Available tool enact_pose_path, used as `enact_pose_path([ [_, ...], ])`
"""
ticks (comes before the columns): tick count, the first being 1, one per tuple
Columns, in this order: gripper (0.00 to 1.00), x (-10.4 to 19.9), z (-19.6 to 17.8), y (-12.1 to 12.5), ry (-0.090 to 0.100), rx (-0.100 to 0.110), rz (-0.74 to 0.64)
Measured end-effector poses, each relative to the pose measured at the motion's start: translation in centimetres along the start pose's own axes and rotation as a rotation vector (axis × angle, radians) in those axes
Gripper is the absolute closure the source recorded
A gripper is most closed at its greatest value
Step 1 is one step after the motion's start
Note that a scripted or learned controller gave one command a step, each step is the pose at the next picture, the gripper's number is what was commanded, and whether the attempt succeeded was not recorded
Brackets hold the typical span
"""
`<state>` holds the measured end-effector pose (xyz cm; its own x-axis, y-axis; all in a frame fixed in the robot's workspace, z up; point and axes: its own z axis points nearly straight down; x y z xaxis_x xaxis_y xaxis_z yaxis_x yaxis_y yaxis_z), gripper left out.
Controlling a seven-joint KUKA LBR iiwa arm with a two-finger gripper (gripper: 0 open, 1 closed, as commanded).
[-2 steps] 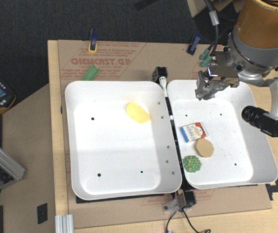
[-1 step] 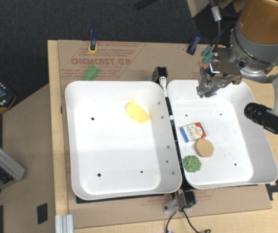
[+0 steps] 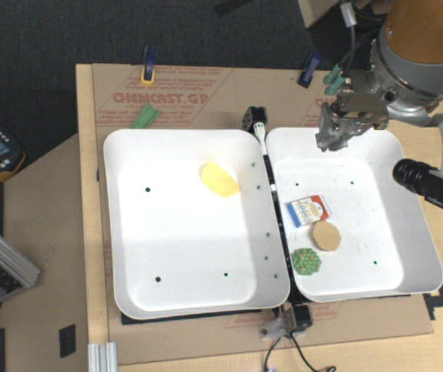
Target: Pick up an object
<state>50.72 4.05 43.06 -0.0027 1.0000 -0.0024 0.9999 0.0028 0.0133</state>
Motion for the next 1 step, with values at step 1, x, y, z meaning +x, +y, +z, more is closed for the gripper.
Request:
enact_pose_path([
  [1,1.0,0.03,-1.04,0.08,0.0,-0.003,0.0],
])
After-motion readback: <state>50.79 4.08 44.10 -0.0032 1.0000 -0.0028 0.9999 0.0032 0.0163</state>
